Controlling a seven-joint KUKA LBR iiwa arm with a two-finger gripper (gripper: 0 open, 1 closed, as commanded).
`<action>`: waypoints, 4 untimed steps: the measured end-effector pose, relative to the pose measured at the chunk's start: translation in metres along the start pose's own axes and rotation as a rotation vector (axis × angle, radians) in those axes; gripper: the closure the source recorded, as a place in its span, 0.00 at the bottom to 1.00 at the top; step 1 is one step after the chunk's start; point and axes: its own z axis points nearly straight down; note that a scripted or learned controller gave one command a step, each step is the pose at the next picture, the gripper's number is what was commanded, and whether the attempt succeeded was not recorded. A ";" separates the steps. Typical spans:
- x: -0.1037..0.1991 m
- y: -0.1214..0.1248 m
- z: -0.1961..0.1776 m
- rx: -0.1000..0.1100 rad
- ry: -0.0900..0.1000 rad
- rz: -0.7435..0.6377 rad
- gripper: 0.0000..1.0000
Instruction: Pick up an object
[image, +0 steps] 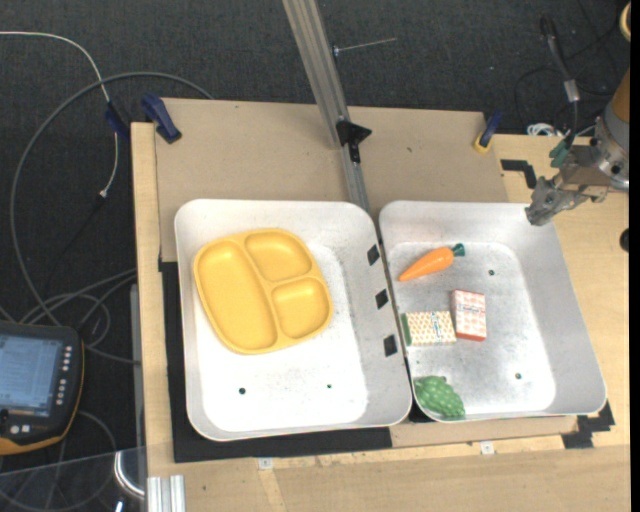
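Step in hand: approach, by the look of it; nothing is lifted yet, and the gripper hangs at the upper right of the frame, over the far right corner of the right bin
Jaws: their state cannot be told; the tip is small and blurred, and nothing shows between them
Candidates: a carrot in the upper middle of the right bin; a red-and-white box just right of a pale patterned box, near the bin's centre; a green object at the bin's lower left corner
Left bin: bears a yellow divided tray
Next move: it probably calls for travel left and toward the bottom of the frame, then a descent over one item; the carrot lies nearest and apart from the rest
Desk: bare board around both bins
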 end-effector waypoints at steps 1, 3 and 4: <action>0.063 -0.007 0.007 0.012 0.006 -0.005 1.00; 0.168 -0.023 0.033 0.013 0.007 -0.005 1.00; 0.212 -0.040 0.036 0.011 0.005 0.001 1.00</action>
